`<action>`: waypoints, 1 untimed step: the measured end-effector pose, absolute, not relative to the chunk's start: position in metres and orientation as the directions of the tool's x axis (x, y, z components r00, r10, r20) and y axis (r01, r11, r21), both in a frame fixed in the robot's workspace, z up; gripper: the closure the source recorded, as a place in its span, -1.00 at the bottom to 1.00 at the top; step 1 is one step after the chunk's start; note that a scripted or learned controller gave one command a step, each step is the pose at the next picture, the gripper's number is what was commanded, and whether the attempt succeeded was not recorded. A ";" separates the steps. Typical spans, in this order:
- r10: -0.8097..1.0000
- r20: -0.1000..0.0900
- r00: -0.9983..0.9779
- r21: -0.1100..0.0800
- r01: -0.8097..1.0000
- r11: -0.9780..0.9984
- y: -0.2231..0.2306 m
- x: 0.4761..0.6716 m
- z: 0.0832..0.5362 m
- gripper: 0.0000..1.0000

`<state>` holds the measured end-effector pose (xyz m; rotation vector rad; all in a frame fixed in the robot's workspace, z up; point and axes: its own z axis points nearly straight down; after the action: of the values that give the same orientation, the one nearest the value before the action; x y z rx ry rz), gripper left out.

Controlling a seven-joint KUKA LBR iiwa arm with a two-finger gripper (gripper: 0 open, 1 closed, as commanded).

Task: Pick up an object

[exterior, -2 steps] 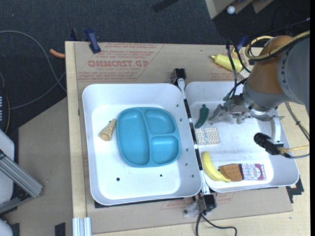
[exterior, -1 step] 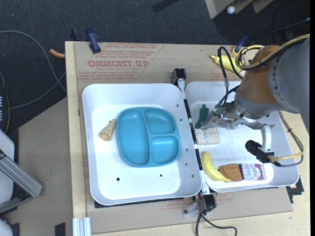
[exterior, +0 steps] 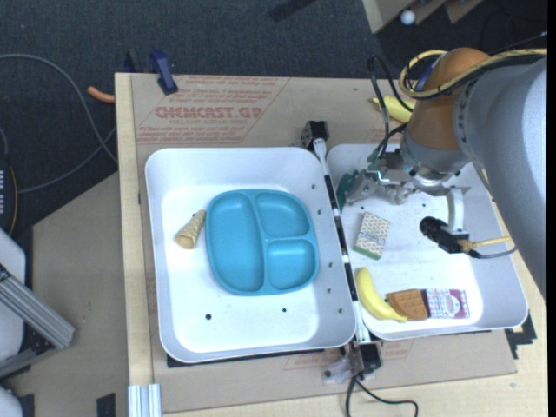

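Grey and orange-banded, the arm's gripper hangs over the far end of the right-hand white bin, just beside a dark-green object; whether it is open or closed cannot be told. A pale patterned block and a yellow banana lie nearer.

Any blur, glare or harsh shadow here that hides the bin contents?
Camera view: light is even, shadows faint; the blue divided plate, ice-cream cone and banana read sharply; the white right bin is bright with little glare; the grey arm, nearest the lens, looks slightly soft and covers that bin's far corner.
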<state>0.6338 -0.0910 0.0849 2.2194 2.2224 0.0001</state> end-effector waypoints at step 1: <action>1.000 0.000 0.000 -0.002 1.000 0.000 -0.098 0.592 0.084 -1.00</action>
<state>0.5924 -0.0985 0.0844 2.2230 2.2222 -0.0017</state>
